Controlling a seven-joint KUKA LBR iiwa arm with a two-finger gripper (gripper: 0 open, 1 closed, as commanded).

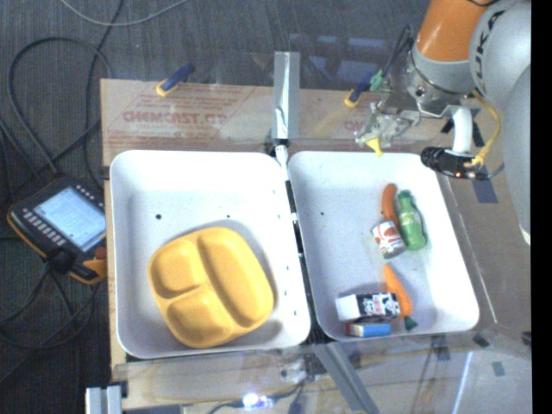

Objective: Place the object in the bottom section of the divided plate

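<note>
Across the desk [198,115], a brown board lies under two shallow white bins set side by side on dark carpet, with cables trailing at the left beside a handheld screen unit [60,222]. Left bin [129,179] holds a yellow divided plate [211,285], angled, with nothing in its sections. Right bin [345,197] holds a sausage [389,200], a green bottle [410,222] just beside it, a small can [388,238], a carrot [398,291], a small white carton [369,305] and a blue-and-white bar [368,329] at the near edge. From the far right, the grey arm with its orange band [453,20] reaches over the bin's far rim. Its pincer [379,132] points down there; whether it is apart or together cannot be told.
</note>
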